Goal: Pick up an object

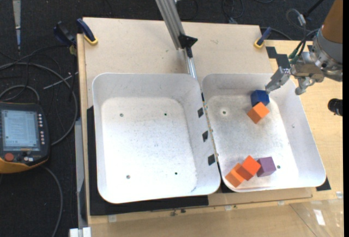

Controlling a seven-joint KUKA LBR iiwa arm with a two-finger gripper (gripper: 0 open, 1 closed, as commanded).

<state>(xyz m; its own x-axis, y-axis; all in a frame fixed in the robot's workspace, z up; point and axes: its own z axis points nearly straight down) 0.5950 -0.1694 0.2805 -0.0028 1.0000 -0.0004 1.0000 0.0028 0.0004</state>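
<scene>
The arm (334, 29) is reaching in from the 3 o'clock edge of the camera view, its wrist sitting at about 2 o'clock over the outer rim of the right bin (305, 138); the tool (290, 84) is pointing down and toward 9 o'clock, with its two fingers (277, 79) standing spread apart and nothing between them; one finger is hanging just above the blue block (259, 96), the other is lying further toward 3 o'clock, outside the bin wall.

The blue block is resting in the right bin at its 1 o'clock corner, touching an orange block (258, 113) lying just at its 6 o'clock side; at the 6 o'clock end of the same bin, two orange blocks (243, 170) are sitting pressed together, with a purple block (266, 166) just beside them toward 3 o'clock.

The left bin (103, 121) is lying beside the right bin on the bench (142, 48); a metal pole (166, 4) is slanting in from 12 o'clock toward the seam between the bins; a teach pendant (20, 135) is lying on the floor at 9 o'clock.
</scene>
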